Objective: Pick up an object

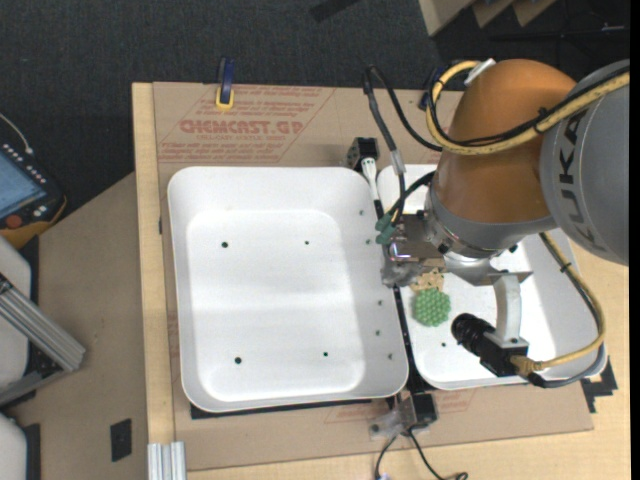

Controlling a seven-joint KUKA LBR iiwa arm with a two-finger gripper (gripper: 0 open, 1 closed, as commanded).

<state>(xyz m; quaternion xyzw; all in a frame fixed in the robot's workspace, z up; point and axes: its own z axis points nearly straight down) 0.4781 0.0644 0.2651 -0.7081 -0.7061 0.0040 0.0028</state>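
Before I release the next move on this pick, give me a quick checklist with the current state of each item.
1. Target present: a green knobbly ball lies in the right bin. Ok.
2. Gripper placement: over the right bin, just above the ball in the view. Ok.
3. Ball held by the gripper: cannot tell, the wrist hides the contact.
4. Ball's clearance from the bin's left wall: looks tight. Not ok.
5. Other things in the right bin: cannot tell, the arm covers most of it.
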